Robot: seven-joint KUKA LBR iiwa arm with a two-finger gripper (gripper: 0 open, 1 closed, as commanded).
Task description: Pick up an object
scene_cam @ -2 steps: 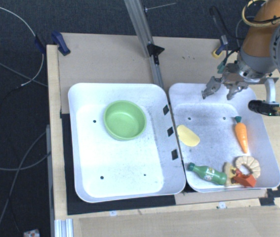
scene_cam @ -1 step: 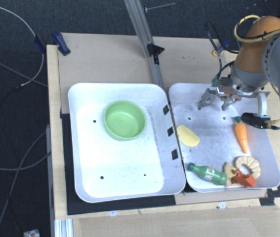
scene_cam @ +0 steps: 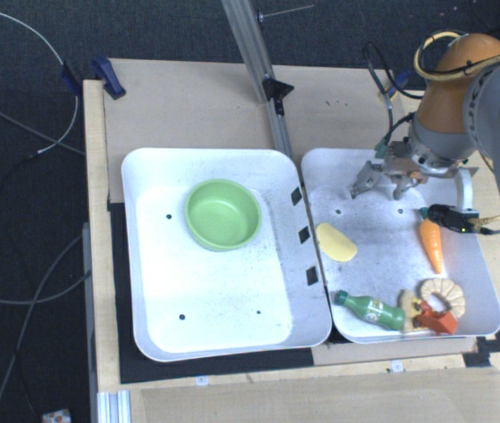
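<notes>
- Bottle (scene_cam: 370, 310), near edge of the right bin (scene_cam: 355, 170), lying flat; a ring toy (scene_cam: 441, 296) and a red piece (scene_cam: 435, 322) just right of it.
- Bowl (scene_cam: 223, 214) sits in the left bin (scene_cam: 157, 263).
- Yellow lump (scene_cam: 336, 242) by the divider.
- Carrot (scene_cam: 432, 245) further right.
- Gripper (scene_cam: 382, 179) hovers at the far end, fingers apart, holding nothing.
- Risk: a straight descent closes on bare floor, well apart from every object.

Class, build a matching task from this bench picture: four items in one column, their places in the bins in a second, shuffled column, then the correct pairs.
Items
1. green bowl
2. carrot
3. green bottle
4. yellow piece

Places
A. right bin, near front edge
B. left bin
C. right bin, by the divider between bins
D. right bin, right side, below the gripper

Pairs: 1-B, 2-D, 3-A, 4-C
</notes>
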